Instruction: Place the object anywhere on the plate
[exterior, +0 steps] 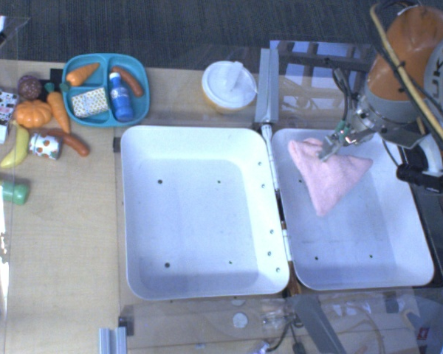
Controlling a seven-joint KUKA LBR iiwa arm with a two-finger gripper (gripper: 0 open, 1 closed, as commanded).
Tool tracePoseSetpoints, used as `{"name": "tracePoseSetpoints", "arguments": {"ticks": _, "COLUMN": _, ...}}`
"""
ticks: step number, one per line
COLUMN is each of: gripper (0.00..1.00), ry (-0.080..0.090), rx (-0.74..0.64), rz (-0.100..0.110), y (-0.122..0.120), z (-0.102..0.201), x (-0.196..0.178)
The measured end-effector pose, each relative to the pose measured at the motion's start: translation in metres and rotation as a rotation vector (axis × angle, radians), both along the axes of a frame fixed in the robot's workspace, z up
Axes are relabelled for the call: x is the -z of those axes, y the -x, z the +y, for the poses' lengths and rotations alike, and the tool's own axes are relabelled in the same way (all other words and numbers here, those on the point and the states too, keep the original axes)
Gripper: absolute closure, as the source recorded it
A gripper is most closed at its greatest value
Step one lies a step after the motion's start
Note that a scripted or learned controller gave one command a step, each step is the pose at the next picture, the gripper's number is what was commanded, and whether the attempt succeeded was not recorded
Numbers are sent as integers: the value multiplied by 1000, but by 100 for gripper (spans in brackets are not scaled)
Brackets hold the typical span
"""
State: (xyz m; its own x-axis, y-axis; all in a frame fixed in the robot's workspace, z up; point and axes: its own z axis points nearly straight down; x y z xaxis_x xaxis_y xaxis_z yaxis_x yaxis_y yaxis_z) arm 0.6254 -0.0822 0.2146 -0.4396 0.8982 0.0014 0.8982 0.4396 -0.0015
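The gripper (332, 149) is in the upper right of the picture, low over the pink cloth (329, 174). Its tips touch the top edge of the cloth, but they are too small and blurry, so I cannot tell how they stand or if they have any cloth pinched. The cloth lies flat in a pointy shape in the right bin (369, 260), near the top of it. The grey and orange arm (406, 57) comes in from the upper right corner. The left bin (196, 271) sits just beside the right one, in the middle of the picture. Far off in the upper left is a blue plate (136, 68) with little parts, and it has toy food and a small bottle in it. More toy food lies on the table at the left edge. I think the job has hardly begun: the cloth has not been lifted and is well apart from the plate. It must be picked up, carried over and set down.
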Motion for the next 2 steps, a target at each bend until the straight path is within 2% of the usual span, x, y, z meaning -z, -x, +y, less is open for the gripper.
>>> {"name": "tracePoseSetpoints", "arguments": {"ticks": 2, "gripper": 100, "ry": -3, "rx": -803, "rz": -1, "y": 54, "z": 80, "x": -12}}
